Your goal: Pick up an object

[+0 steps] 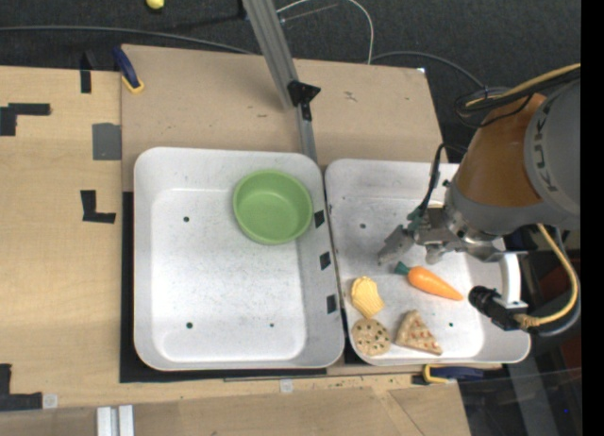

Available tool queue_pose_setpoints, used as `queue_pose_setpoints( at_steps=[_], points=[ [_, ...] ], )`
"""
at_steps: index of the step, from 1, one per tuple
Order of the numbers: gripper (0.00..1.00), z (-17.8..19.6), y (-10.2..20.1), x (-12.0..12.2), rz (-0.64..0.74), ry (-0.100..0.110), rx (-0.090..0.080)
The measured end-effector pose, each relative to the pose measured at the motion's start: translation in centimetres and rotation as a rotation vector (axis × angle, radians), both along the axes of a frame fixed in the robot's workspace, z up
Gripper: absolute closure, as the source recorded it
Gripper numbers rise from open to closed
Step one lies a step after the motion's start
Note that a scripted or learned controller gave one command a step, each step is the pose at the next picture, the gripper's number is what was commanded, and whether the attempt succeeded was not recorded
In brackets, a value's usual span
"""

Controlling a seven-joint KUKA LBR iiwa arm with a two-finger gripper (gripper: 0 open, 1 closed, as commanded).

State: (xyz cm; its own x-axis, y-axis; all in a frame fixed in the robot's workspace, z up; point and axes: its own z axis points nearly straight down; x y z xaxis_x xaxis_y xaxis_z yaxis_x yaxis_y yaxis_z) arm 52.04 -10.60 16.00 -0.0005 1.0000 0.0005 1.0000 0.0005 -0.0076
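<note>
End effector (401,253) low in right bin (377,189), fingers spread, grasping nothing, beside carrot (434,282); pick not yet done

End effector (400,253) low, fingers spread apart

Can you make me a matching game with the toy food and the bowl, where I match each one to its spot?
Things:
1. green bowl
2. carrot
3. cookie
4. pizza slice

Places:
A. right bin, near front corner, beside the pizza slice
B. left bin, far right part
C. right bin, just below the gripper
D. right bin, front edge, right of the cookie

Pairs: 1-B, 2-C, 3-A, 4-D
</note>
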Motion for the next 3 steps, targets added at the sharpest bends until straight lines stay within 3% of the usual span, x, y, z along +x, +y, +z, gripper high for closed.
queue_pose_setpoints(
  at_steps=[1, 2, 3],
  points=[
    [0.00, -6.45, -0.12, -0.29, 0.000, 0.001, 0.001],
    [0.00, -7.07, -0.10, -0.31, 0.000, -0.006, -0.001],
    [1.00, -6.08, -0.05, -0.34, 0.001, -0.004, 0.001]
  ],
)
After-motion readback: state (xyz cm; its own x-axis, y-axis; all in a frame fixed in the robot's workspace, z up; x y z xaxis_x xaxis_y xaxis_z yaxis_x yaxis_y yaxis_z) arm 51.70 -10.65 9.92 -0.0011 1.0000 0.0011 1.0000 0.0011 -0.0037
